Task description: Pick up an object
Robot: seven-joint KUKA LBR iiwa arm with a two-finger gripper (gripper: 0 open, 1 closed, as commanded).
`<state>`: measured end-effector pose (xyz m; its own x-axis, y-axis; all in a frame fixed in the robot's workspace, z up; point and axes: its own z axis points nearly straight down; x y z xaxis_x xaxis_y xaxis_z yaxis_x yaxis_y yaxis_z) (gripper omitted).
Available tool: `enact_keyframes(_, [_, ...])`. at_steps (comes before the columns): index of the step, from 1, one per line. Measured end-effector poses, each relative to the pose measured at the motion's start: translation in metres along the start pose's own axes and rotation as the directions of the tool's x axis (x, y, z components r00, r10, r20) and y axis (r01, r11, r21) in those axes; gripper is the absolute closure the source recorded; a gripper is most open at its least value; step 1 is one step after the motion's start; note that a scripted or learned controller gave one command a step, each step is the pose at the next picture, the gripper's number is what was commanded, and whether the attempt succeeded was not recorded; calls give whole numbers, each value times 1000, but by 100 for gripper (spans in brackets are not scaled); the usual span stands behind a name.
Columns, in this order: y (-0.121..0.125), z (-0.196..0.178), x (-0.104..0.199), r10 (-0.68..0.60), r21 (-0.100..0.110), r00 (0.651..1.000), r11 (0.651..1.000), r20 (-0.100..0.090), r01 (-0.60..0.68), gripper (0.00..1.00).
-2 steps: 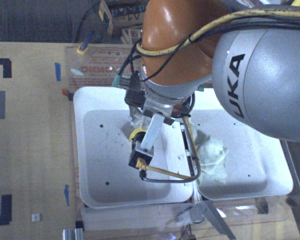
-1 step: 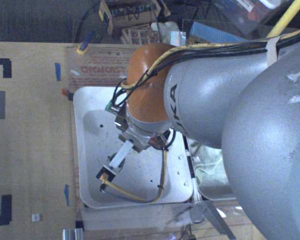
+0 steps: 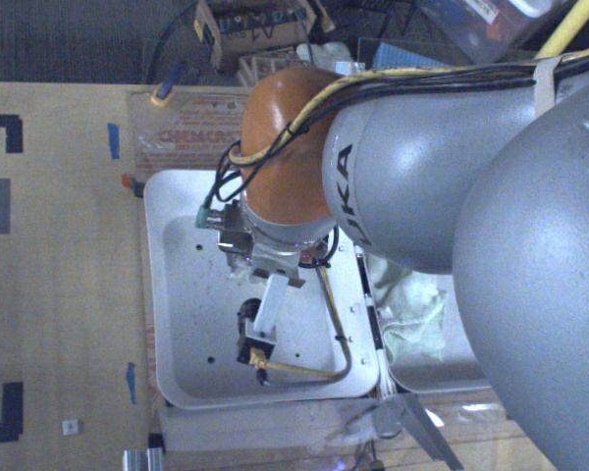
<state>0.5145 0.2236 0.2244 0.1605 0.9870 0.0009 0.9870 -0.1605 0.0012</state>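
Note:
My gripper point(image 3: 243, 251) hangs over the far part of the left white bin point(image 3: 182, 292), under the orange wrist band, which hides much of it. I see nothing between it and the bin floor. A pale green-white crumpled thing point(image 3: 413, 309) lies in the right bin point(image 3: 442, 373), mostly covered by the grey arm.
The grey arm spans the right half of the view, above the right bin. A few tiny dark specks dot the left bin floor. Left of the bins lies the wooden bench top point(image 3: 59, 263) with blue tape marks. Boxes and cables stand beyond the far edge.

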Motion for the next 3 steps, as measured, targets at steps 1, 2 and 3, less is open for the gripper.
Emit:
enact_keyframes(1, [68, 132, 13, 238, -2, 971, 971, -4, -238, 100])
enact_keyframes(2, [88, 133, 17, 70, -6, 998, 998, -6, -70, 100])
enact_keyframes(3, [149, 126, 26, 358, 0, 934, 934, 1, -358, 100])
